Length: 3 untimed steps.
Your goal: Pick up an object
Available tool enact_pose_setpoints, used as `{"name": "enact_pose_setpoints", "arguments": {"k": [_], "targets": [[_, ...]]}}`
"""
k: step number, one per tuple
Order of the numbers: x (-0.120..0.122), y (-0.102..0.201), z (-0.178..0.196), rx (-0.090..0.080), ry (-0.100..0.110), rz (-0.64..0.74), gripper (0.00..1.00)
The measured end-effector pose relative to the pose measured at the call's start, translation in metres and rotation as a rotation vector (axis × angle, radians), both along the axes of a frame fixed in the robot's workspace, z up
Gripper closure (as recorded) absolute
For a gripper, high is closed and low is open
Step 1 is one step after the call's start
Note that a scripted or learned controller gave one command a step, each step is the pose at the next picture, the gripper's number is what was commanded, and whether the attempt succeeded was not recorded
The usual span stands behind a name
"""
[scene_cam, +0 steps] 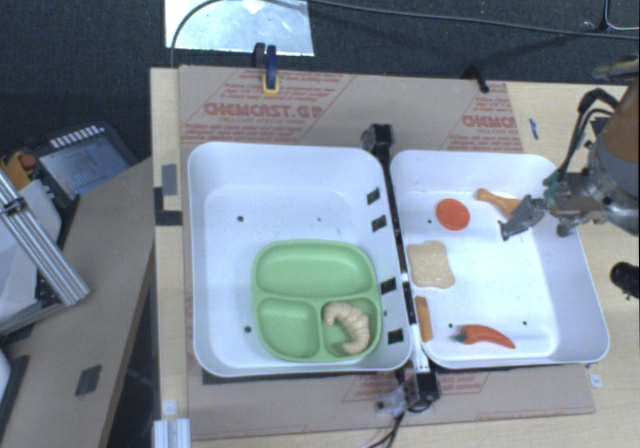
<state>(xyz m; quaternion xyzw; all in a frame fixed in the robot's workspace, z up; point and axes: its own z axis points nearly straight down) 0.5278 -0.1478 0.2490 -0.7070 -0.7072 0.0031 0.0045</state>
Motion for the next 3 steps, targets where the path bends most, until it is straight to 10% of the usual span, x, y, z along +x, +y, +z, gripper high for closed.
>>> {"name": "enact_pose_setpoints", "arguments": {"k": [1,3], "targets": [[0.002,0.0,0.006,-0.002,-0.012,0.003,0.0],[0.005,0.008,-0.097,-0.002,-0.01,0.001,0.0]]}}
